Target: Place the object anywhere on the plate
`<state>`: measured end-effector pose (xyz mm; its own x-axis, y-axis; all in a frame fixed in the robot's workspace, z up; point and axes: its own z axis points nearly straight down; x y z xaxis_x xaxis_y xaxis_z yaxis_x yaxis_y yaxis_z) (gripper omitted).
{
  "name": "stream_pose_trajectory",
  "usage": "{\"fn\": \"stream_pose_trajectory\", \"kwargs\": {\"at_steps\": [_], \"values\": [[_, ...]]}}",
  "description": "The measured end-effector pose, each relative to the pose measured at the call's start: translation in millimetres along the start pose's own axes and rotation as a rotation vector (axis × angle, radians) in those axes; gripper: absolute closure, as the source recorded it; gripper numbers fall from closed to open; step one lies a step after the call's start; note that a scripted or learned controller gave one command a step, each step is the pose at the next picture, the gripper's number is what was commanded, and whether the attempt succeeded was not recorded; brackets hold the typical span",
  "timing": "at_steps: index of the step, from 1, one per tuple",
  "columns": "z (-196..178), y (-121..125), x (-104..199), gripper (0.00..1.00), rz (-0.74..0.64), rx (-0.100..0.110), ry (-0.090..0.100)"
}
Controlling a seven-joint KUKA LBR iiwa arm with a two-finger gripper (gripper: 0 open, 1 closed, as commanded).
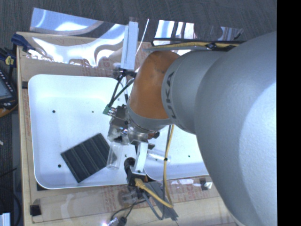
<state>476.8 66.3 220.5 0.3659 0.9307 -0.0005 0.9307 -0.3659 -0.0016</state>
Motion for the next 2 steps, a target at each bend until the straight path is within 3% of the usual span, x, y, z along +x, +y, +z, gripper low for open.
{"fn": "stream_pose_trajectory", "kwargs": {"at_steps": [1, 2], "values": [[126.6, -4.4, 73.7, 1.0, 0.315, 0.0, 0.001], [-20.3, -11.1, 25.9, 1.0, -0.001, 0.002, 0.0]]}}
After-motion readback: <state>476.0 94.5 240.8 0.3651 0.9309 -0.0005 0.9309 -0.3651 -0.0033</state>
